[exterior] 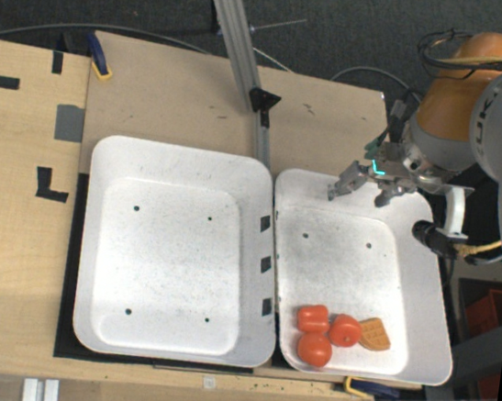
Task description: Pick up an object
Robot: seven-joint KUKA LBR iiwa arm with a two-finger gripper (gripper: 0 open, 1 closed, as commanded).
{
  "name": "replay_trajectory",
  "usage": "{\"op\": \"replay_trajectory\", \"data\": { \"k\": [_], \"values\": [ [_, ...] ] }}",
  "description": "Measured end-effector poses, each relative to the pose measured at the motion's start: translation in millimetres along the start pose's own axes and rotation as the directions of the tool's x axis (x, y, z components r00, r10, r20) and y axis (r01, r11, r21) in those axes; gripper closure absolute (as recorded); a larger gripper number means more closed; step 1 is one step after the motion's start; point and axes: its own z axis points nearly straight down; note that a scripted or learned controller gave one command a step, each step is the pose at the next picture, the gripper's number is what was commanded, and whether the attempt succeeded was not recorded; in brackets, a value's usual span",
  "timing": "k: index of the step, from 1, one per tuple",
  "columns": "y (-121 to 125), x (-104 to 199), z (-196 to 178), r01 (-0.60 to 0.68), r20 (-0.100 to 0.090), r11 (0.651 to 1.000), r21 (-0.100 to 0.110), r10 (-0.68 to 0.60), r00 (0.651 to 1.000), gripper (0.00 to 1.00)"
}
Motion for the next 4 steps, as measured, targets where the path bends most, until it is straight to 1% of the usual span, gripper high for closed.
{"op": "replay_trajectory", "data": {
  "k": [1, 2, 3, 4],
  "values": [
    [1, 0, -3, 0.002, 0.001, 1.000, -0.005, -0.002, 1.000, 0.00],
    [-6, 3, 60, 0.001, 0.002, 1.000, 0.001, -0.001, 1.000, 0.00],
    [-7, 5, 115, 0.001, 0.002, 1.000, 0.001, -0.001, 1.000, 0.00],
    [-6, 5, 101, 0.002, 0.002, 1.000, -0.004, -0.002, 1.000, 1.00]
  ]
}}
